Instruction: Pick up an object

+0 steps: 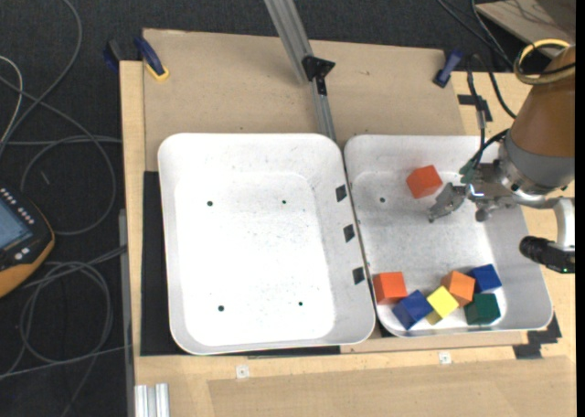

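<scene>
Approach step of a pick, judged from the layout: gripper (460, 203) poised over the right bin (512, 251), fingers spread, nothing between them. Nearest candidate an orange cube (423, 180), lying loose just up and left of the fingertips, near but apart. Remaining blocks clustered along the bin's near edge: orange (390, 286), blue (411, 307), yellow (442, 302), orange (461, 285), blue (486, 277), green (483, 309). Next move likely to call for shifting over the cube, straddling it, then descending and closing.

Grey arm (547, 155), orange band above wrist, metal two-finger tool (464, 206), black cables.
</scene>
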